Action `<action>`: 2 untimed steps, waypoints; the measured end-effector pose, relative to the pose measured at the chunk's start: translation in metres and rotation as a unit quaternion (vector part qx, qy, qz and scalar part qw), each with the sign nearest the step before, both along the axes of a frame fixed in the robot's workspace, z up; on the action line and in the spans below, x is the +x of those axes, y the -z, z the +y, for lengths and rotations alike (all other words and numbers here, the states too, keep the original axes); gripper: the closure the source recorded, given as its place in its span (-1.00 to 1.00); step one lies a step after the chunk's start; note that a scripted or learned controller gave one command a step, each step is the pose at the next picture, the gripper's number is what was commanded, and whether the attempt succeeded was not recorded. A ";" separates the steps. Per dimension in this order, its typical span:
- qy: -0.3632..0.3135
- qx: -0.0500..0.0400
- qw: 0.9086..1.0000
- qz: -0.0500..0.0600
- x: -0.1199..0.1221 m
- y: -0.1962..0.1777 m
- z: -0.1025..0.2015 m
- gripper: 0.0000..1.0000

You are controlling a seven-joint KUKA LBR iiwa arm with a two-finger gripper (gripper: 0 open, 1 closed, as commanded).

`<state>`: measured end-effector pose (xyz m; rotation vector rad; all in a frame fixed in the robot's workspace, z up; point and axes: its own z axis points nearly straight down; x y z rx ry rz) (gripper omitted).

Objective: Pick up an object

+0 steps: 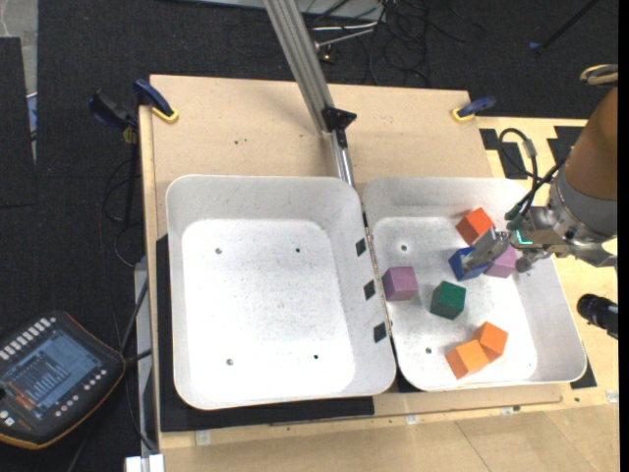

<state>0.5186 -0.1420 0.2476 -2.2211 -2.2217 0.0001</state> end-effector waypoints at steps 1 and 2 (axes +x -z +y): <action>0.001 0.001 1.000 0.003 -0.002 0.061 -0.006 -1.00; 0.001 0.001 1.000 0.003 -0.012 0.111 -0.006 -1.00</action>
